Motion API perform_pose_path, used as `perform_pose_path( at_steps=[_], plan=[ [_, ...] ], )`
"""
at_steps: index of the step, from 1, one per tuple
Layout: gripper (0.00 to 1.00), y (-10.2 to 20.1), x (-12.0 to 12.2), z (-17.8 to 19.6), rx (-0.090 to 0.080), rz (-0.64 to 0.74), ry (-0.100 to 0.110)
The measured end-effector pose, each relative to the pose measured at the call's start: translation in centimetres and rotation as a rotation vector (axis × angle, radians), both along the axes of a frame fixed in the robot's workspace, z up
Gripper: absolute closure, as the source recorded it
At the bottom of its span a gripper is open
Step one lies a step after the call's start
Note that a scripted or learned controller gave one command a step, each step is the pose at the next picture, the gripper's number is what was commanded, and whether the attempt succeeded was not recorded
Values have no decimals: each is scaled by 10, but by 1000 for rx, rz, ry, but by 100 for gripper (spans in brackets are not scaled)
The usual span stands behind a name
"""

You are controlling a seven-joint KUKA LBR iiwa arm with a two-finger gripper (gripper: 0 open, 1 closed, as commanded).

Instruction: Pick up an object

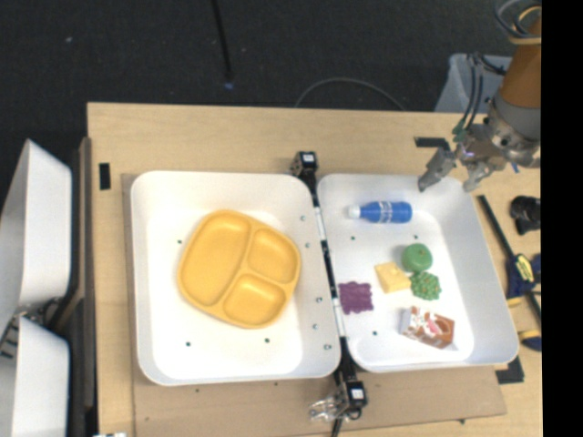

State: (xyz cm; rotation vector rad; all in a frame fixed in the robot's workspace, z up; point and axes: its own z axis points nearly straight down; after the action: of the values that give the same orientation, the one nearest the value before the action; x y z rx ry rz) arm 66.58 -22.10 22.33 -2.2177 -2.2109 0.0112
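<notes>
Nothing is lifted yet: the hand point(451, 177) hangs spread and released over the far right corner of the right bin point(481, 244), with nothing between its fingers. The nearest candidate, a blue bottle point(381, 212), lies on its side just below and to the left of the hand, with the green, yellow, purple and red items farther below it. The descent, the grasp and the lift all remain, I judge.
</notes>
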Motion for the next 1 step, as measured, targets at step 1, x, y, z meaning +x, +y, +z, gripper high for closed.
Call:
perform_pose_path(
  at_steps=[1],
  plan=[
    [0,1,3,10,-4,4,-14]
  ],
)
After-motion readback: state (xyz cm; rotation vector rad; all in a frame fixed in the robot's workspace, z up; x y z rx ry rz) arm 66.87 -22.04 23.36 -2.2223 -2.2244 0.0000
